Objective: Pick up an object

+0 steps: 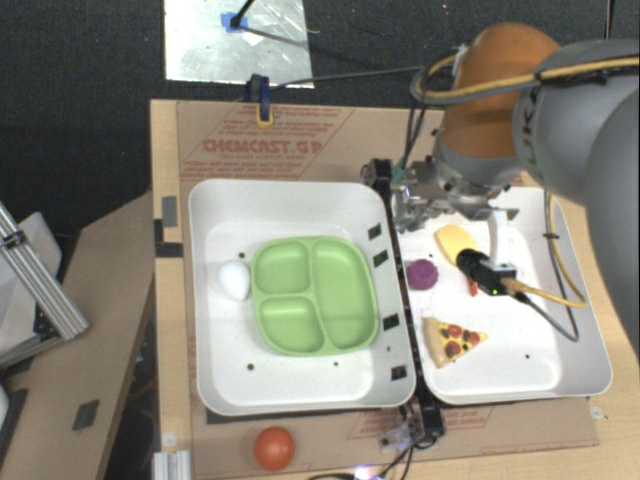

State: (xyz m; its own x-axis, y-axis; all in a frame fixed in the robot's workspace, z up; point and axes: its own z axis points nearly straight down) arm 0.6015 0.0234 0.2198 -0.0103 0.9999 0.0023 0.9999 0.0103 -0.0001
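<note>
The right white bin (pixel 560 368) holds a yellow banana-shaped piece (pixel 453 239), a small purple lump (pixel 422 274) and a toy pizza slice (pixel 452 340). My gripper (pixel 407 208) hangs low over the far left corner of this bin, beside the divider between the bins. It sits just left of the yellow piece and above the purple lump. The wrist hides the tips. In the left bin (pixel 215 368) lie a green divided plate (pixel 312 295) and a white egg-like ball (pixel 234 280) touching the plate's left edge.
A black plug on a yellow cable (pixel 482 271) dangles from the arm over the right bin's middle. An orange-red ball (pixel 273 448) rests on the cardboard in front of the left bin. The grey arm covers the right bin's far right.
</note>
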